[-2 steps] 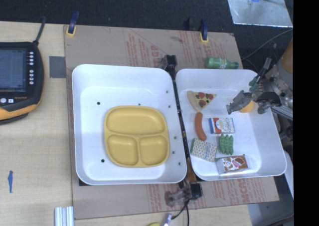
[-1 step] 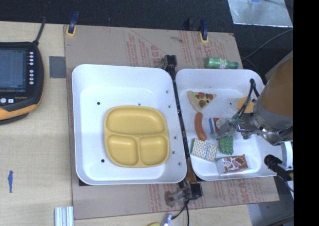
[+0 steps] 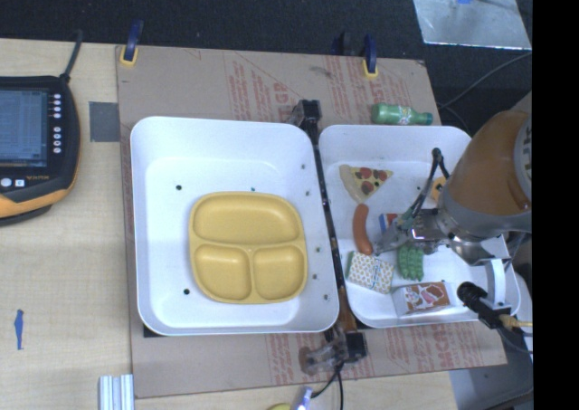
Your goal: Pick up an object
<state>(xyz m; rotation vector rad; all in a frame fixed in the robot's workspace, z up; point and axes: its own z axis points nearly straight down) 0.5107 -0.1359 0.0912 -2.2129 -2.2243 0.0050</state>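
Observation:
My gripper [image 3: 404, 236] is low inside the right bin [image 3: 452, 141], near its middle, with the grey and orange arm [image 3: 488, 177] reaching in from the right. Just below it lies a green toy [image 3: 411, 262]. A small blue item [image 3: 387, 221] sits at its left side, partly covered. An orange-red sausage [image 3: 362, 228] lies left of the gripper, and a pizza slice [image 3: 365, 179] lies toward the bin's back. A checkered packet [image 3: 371, 271] and a red and white box [image 3: 422, 297] rest near the front wall. I see nothing lifted.
The left bin [image 3: 158, 155] holds a yellow divided plate [image 3: 247, 246]. A green bottle [image 3: 400, 114] lies on the cardboard behind the right bin. A teach pendant [image 3: 32, 150] sits on the bench at far left. Clamps [image 3: 368, 52] pin the cardboard's back edge.

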